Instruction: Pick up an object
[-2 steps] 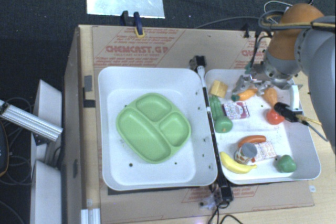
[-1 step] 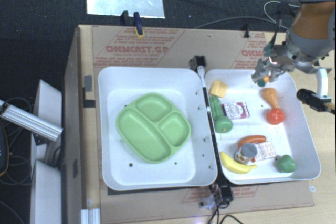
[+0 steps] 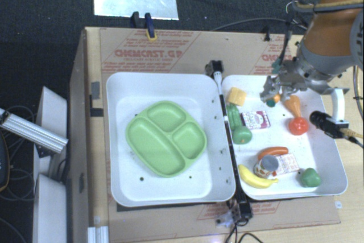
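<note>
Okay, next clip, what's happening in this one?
A robot arm reaches in from the right, its gripper low over the far end of the right bin, beside a carrot. That bin also has a tomato, a banana, a cheese wedge and other toy foods. The left bin has a green divided plate. Nothing looks lifted yet.

A bench topped with brown printed cardboard [image 3: 170, 48] is seen, on which two shallow white plastic bins are set side by side, the left bin [image 3: 122, 122] lying well apart from the gripper's fingers, the right bin [image 3: 333, 171] beneath them.
</note>
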You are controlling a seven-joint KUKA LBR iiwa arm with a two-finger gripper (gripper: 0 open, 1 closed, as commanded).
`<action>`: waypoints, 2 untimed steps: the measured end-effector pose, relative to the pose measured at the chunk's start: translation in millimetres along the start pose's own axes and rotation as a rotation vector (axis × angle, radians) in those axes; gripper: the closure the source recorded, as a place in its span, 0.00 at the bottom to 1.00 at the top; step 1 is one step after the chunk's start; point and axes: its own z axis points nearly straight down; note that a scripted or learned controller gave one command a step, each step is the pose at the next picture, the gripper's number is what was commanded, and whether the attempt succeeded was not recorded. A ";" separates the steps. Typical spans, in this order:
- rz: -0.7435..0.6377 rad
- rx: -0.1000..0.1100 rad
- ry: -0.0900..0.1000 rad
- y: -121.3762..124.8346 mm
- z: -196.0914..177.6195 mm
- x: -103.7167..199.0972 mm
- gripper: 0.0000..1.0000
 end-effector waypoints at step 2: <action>0.001 0.002 0.000 -12.5 -3.7 10.8 1.00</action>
